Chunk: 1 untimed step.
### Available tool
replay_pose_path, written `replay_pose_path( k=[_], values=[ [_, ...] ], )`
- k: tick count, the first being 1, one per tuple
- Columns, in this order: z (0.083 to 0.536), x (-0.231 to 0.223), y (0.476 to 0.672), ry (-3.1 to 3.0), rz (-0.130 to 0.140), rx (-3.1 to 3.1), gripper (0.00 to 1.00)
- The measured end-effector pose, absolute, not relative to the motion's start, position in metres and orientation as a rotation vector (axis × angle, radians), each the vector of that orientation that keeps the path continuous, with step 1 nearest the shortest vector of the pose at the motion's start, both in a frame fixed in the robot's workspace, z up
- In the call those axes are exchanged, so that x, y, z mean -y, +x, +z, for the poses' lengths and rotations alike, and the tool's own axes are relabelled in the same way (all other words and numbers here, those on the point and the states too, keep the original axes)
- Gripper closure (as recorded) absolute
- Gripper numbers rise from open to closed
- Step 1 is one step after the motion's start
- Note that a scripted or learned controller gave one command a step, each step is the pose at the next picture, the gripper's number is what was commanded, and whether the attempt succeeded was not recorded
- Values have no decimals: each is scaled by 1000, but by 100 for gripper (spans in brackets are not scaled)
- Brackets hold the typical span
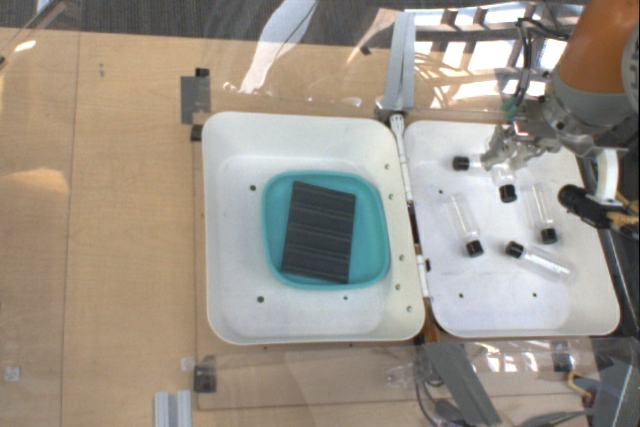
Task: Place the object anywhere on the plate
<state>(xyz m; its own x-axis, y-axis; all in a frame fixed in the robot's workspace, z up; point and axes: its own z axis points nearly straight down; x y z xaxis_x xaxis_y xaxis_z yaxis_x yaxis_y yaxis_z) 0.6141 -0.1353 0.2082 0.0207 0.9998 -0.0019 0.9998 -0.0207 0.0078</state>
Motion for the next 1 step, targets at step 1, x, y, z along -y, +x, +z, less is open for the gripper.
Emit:
replay_pose_path(
  k=[1],
  values=[
    [185,50,597,2197,6,-2242,100]
  ],
)
